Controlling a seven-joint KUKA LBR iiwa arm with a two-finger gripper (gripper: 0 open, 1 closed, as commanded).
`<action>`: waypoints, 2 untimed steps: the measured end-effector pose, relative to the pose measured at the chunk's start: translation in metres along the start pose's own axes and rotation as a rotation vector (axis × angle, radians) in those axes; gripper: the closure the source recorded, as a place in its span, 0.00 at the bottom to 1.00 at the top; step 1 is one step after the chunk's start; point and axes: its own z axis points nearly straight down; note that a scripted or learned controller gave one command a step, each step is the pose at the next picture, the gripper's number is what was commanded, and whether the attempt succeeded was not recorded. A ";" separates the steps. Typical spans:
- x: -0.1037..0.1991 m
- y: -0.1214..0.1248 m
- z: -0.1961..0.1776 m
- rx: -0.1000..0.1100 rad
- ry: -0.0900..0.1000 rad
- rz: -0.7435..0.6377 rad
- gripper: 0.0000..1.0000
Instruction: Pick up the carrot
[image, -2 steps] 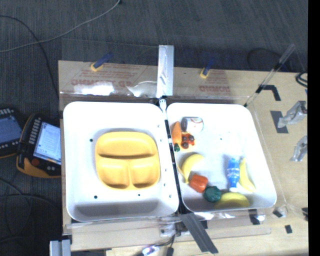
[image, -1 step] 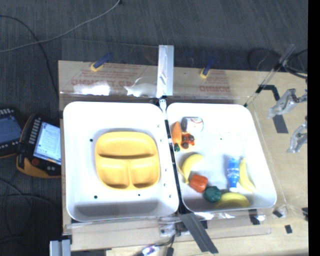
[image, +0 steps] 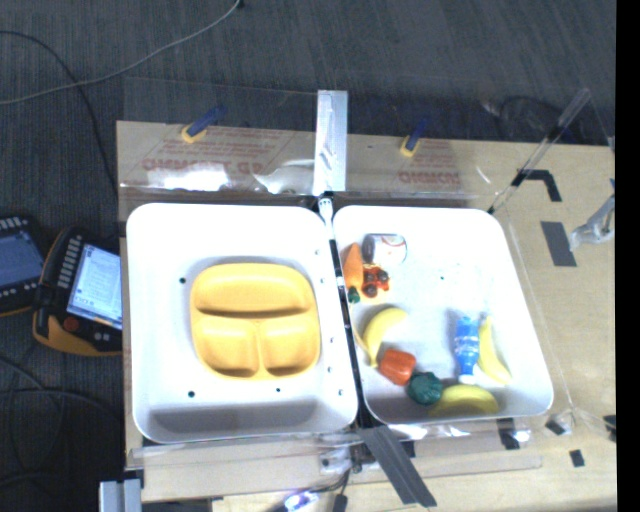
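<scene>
The carrot (image: 352, 266) is seen in the right bin (image: 520, 300), at its 10 o'clock corner, touching a small red toy (image: 375, 281). A yellow divided plate (image: 256, 319) is held in the left bin (image: 150, 300). The end effector's state cannot be told.

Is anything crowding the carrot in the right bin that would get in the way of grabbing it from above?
Nothing lies on top of the small orange carrot. It sits against the right white bin's left wall, with a small red and orange toy touching its right side, so access from either side looks tight.
</scene>
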 end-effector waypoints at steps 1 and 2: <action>-0.004 0.001 -0.010 0.002 -0.007 -0.004 1.00; -0.004 0.001 -0.010 0.002 -0.007 -0.004 0.00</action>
